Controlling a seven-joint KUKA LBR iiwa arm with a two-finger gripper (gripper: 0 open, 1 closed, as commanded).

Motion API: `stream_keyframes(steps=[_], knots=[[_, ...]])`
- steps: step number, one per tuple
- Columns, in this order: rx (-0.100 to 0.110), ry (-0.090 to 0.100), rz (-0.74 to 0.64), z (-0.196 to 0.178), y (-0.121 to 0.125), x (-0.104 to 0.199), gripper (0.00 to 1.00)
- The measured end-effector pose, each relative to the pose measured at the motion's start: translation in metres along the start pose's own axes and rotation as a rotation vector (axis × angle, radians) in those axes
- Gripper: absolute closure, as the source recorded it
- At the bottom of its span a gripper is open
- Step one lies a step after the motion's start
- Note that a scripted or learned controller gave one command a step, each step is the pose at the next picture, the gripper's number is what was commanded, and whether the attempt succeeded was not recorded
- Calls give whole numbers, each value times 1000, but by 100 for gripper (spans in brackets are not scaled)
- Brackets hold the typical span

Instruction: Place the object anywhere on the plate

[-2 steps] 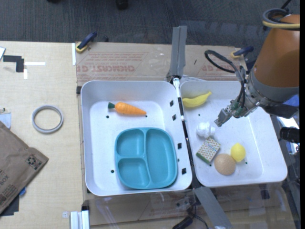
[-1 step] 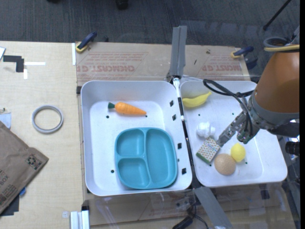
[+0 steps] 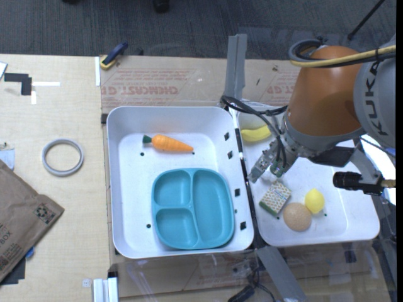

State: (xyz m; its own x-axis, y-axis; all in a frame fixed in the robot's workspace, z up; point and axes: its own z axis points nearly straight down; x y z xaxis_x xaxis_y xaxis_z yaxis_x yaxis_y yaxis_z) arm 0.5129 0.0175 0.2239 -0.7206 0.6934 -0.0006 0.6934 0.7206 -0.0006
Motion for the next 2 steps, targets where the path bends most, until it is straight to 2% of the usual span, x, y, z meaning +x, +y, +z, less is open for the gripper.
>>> stream_keyframes(steps=[1,2], knots=[[2,1,232,26,-20,30,100],[4,1,624,34,-1,49,100]])
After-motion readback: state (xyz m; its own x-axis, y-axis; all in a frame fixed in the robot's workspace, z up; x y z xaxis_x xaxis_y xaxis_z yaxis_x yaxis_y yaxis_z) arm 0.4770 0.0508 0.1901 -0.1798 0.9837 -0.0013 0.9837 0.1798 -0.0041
